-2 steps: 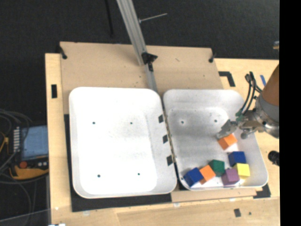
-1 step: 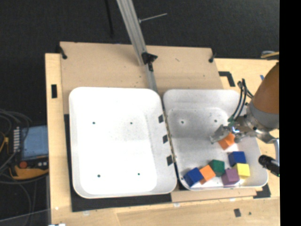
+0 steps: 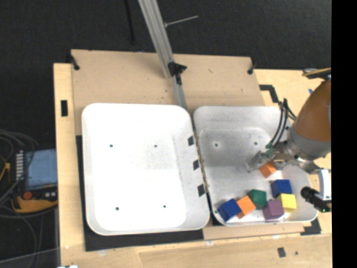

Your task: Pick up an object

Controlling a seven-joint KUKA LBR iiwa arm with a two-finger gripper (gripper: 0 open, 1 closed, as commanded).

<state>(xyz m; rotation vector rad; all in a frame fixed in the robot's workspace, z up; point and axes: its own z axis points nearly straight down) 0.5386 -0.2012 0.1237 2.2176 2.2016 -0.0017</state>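
The grey arm with its orange band reaches in from three o'clock, and its two-finger gripper (image 3: 266, 163) hangs low over the right-hand shallow white bin (image 3: 234, 121), directly beside a small orange block (image 3: 269, 170) that lies just below the fingertips. Whether that block is actually between the fingers or merely next to them cannot be told at this slant, and how far the gripper is open cannot be told either. At five to six o'clock from the gripper, along the bin's near wall, the other pieces sit huddled: a blue cube (image 3: 229, 209) touching a second orange cube (image 3: 246, 205), a dark green block (image 3: 257, 197) just behind that, a purple cube (image 3: 273, 209), a yellow cube (image 3: 288, 201) and another blue cube (image 3: 281, 187) above it. The left-hand white bin (image 3: 139, 166) lies at nine o'clock, well apart from the action. These look like small painted wooden or plastic blocks: light, stiff, not fragile, and unlikely to deform under a squeeze. Their flat faces give a sound purchase, though smooth paint may let one slip or twist if it is caught by a corner. The best hold would be across two opposite flat faces, fingers square to them. The lone orange block by the gripper is the easier choice, since it stands apart from the cluster, where neighbours touching one another leave little room for a finger to drop in.
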